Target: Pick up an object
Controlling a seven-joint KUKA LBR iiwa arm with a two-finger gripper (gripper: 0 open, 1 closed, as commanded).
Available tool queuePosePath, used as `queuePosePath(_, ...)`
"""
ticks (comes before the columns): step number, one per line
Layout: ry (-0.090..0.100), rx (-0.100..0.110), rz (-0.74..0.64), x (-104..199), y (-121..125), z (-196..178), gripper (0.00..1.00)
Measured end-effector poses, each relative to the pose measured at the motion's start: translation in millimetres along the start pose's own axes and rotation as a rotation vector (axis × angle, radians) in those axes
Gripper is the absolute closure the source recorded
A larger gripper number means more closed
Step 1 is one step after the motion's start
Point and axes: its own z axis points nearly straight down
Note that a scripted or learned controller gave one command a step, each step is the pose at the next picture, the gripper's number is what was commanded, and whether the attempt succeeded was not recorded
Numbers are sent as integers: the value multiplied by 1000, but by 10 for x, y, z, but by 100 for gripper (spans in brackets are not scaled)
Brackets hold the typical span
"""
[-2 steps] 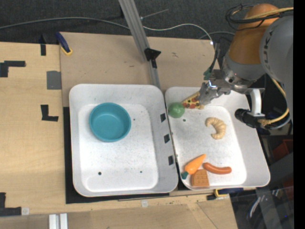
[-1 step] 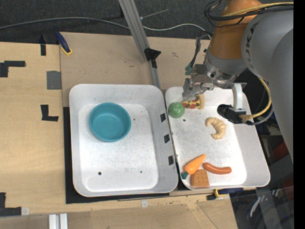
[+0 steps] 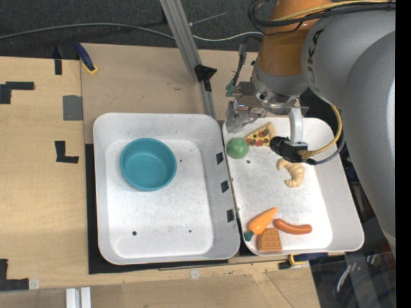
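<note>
Nearest me, at the front edge of the right bin [image 3: 334,236], I see a waffle piece [image 3: 270,239] in the front-left corner, an orange carrot [image 3: 262,221] touching it just behind, and a red sausage [image 3: 293,226] lying beside the carrot toward the bin's middle. Further back, mid-bin, a tan croissant [image 3: 294,174] sits apart from that cluster.

The left bin [image 3: 109,236] holds one item: a teal bowl [image 3: 148,163], upright, in its rear-left quarter.

Toward the rear-left corner of the right bin I note a green ball [image 3: 237,147] against the left wall, and a pizza slice [image 3: 261,135] just beside it, closer to the rear wall.

The gripper [image 3: 242,115] hangs over that same rear-left corner, just behind the green ball and the pizza slice. I cannot tell from this angle how its fingers are set, and I see nothing held between them. A black fitting [image 3: 288,149] with a yellow cable hangs off the wrist, above the croissant.

Farthest back, the orange band [image 3: 289,31] and grey arm [image 3: 359,76] cover the tabletop's [image 3: 38,185] rear-right corner.
</note>
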Motion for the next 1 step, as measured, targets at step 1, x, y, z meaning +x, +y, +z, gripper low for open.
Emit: queuePosePath(1, -1, 1, 1, 455, 94, 134, 100)
